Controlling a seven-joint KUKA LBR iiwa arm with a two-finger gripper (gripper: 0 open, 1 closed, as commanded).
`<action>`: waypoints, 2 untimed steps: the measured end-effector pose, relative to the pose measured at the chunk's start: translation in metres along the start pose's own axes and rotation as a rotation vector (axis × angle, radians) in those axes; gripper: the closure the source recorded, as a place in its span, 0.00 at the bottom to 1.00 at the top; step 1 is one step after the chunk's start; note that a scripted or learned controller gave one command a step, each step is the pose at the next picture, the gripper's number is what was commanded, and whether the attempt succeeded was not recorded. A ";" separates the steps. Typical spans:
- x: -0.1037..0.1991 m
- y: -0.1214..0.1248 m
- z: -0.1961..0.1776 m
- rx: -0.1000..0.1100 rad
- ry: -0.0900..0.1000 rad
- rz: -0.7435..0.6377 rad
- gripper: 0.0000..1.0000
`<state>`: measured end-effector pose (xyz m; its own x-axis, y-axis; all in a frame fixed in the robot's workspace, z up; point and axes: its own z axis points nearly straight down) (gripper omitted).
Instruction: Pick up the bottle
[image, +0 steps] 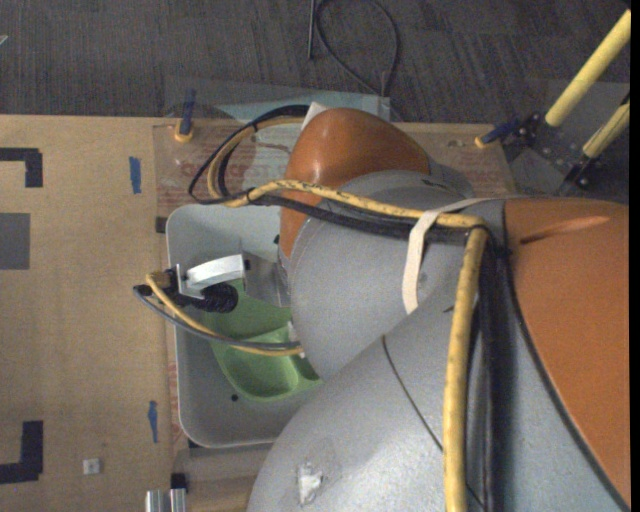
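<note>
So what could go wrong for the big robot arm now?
The arm covers most of the white bin, so the camera can't tell whether the grab lines up, and it might close on nothing. A green thing sits right under it and could get bumped or grabbed by mistake. The yellow cables looping off the wrist could snag.

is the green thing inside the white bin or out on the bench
Inside. The green thing lies within the white bin, whose wall curves around its left and bottom; the arm covers its right part.
</note>
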<state>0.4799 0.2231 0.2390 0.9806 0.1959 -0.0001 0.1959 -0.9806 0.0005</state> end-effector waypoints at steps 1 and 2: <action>-0.008 0.051 0.139 0.000 0.009 -0.250 1.00; 0.076 0.015 0.031 0.000 0.001 -0.034 1.00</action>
<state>0.5569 0.2234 0.2078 0.9734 0.2292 0.0009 0.2292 -0.9734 0.0001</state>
